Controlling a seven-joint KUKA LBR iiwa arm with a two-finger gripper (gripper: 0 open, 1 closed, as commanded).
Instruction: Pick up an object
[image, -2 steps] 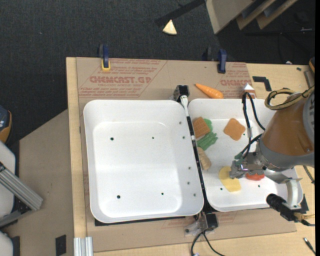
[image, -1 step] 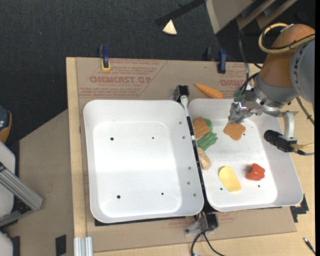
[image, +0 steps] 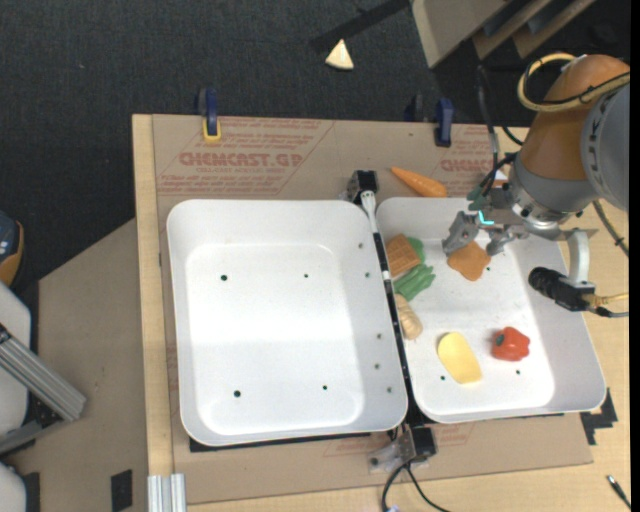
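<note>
The tool (image: 478, 237) is hovering in the right bin (image: 560, 400) at the grasp step, its fingers spread apart and straddling an orange-brown block (image: 468, 263) that is lying just at its 6 o'clock, but not visibly clamped. The next move is probably calling for a short descent and a closing squeeze before lifting. A yellow piece (image: 459, 357) and a red pepper (image: 511, 343) are lying further toward 6 o'clock, well apart.

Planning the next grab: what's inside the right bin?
The right bin holds a yellow piece, red pepper, green item, and an orange-brown block at the gripper, which covers the floor behind it.
</note>
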